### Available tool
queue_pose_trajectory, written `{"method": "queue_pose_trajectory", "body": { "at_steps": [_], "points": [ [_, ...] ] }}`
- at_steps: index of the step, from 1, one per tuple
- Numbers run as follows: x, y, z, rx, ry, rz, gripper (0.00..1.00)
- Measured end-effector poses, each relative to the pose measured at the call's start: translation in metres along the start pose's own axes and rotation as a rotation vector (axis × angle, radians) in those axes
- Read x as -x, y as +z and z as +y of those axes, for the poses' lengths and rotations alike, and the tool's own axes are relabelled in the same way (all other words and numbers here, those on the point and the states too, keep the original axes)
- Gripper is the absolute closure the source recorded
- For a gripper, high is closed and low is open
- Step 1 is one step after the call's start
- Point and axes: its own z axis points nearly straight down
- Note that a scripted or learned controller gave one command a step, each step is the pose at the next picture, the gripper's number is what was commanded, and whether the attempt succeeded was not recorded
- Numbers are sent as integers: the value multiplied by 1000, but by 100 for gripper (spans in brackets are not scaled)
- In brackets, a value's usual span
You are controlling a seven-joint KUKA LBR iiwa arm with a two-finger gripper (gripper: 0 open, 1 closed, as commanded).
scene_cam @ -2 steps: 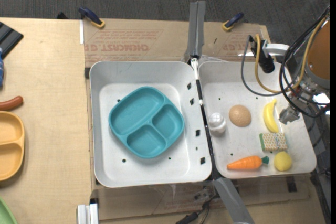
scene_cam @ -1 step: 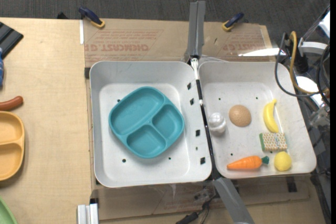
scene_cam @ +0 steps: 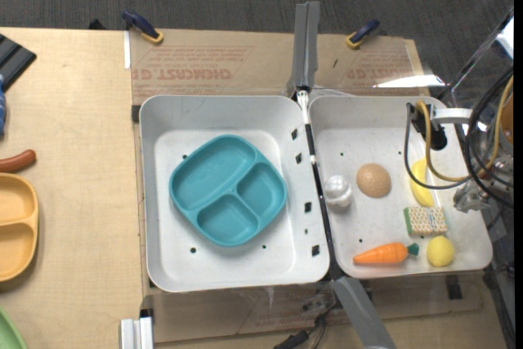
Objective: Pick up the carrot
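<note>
Your carrot (scene_cam: 381, 255) lies on its side near the front edge of the right bin (scene_cam: 359, 123), an orange tapered body with a small green stub at its right end, pointing left. Just right of it sits a yellow lemon (scene_cam: 440, 251), and a patterned sponge block (scene_cam: 426, 220) rests just above. The tool is at the bin's far right among cables; whether it is apart or together, you cannot tell.
</note>
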Motion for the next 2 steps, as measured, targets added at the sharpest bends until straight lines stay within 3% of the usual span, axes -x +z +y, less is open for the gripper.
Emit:
{"method": "queue_pose_trajectory", "body": {
  "at_steps": [1, 2],
  "points": [
    [24, 41, -23, 0, -165, -1, 100],
    [16, -35, -9, -2, -151, 4, 100]
  ]
}}
